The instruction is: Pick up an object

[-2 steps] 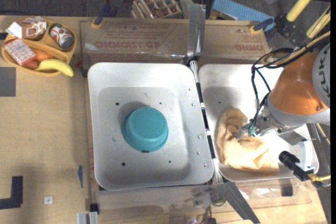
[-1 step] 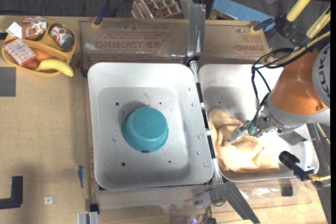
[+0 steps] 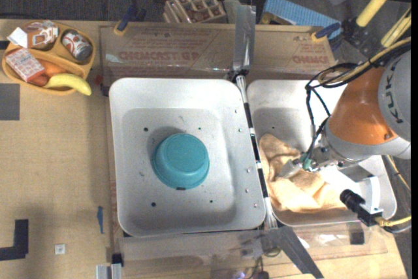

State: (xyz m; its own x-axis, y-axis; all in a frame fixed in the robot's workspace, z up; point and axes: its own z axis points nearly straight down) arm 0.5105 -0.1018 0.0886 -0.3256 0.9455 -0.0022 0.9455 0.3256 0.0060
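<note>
My gripper [image 3: 302, 164] low in right bin [image 3: 282, 96], touching tan cloth [image 3: 295, 189]; finger state unclear. Teal bowl [image 3: 181, 160] at 9 o'clock.

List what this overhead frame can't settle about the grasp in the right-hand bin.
- Gripper: fingertips small and blurred against the tan cloth; grip on it can't be judged.
- Cloth: its right part lies under the arm, so its extent is hidden.
- Right bin: the floor beneath arm and cloth is covered.
- Teal bowl: seems upside down, anything beneath unseen.
</note>
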